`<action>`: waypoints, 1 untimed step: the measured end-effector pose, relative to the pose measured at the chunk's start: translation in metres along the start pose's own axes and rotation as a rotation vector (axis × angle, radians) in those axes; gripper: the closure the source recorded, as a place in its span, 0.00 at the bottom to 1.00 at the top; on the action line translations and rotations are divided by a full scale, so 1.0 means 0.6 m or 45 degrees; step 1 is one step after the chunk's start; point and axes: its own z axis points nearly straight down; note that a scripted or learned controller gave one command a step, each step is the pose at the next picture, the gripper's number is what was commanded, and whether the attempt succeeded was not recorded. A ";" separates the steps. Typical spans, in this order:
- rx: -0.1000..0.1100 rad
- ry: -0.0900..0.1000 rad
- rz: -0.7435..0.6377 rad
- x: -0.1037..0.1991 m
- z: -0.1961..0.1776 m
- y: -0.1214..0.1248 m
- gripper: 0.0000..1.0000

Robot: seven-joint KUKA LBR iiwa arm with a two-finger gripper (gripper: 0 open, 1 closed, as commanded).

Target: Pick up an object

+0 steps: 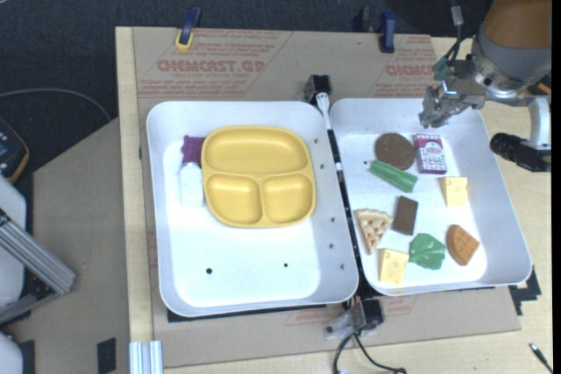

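My gripper hangs over the far edge of the right bin, just above and behind a small pink carton. Nothing shows between its fingers. Beside the carton lies a brown round cookie, with a green pickle-like piece in front of it. Nearer the front lie a pizza slice, a brown chocolate bar, two yellow cheese squares, a green leafy piece and a brown bread piece.
The left bin holds a yellow divided plate, with a white bottle and a purple item against its left side. A black rail runs between the bins. Clamps stand on the cardboard's far edge.
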 end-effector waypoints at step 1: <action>0.002 0.000 0.001 0.077 -0.010 -0.049 1.00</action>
